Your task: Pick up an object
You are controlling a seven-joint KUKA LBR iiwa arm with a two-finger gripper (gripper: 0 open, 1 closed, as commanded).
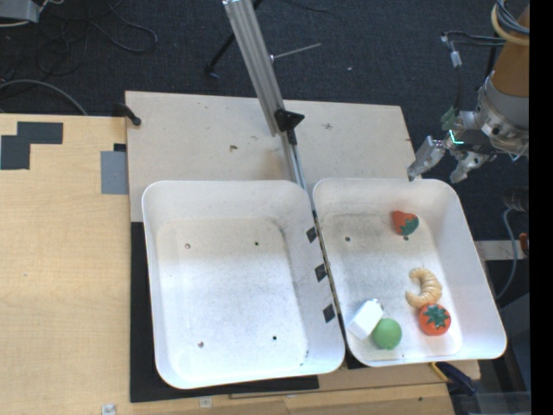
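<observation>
The gripper (pixel 444 162) is seen at the upper right of the frame, hung over the far right corner of the right bin (pixel 480 266), just past its rim. Its two fingers are spread apart, and nothing is held between them. Above it, the grey wrist and the orange band of the arm (pixel 510 76) are cut off by the right edge of the frame.

Closest to the gripper, in the upper part of the right bin, a small red object with a green end (pixel 403 223) is found. Lower down, near the right wall, a curled tan piece shaped like a croissant (pixel 423 285) is placed, and just below it, almost touching, a red tomato-like toy with a green top (pixel 435 319) is seen. At the lower left of the same bin a white block (pixel 365 317) lies tilted, with a green ball (pixel 386 334) touching its lower right side.

The left bin (pixel 164 232) is set edge to edge with the right one; small black clips are seen along the shared rim. A slanted aluminium bar (pixel 259 63) runs from the top centre of the frame down to where the bins meet. Pale wooden boards are laid under and to the left of the bins, and dark carpet with cables is seen along the top.
</observation>
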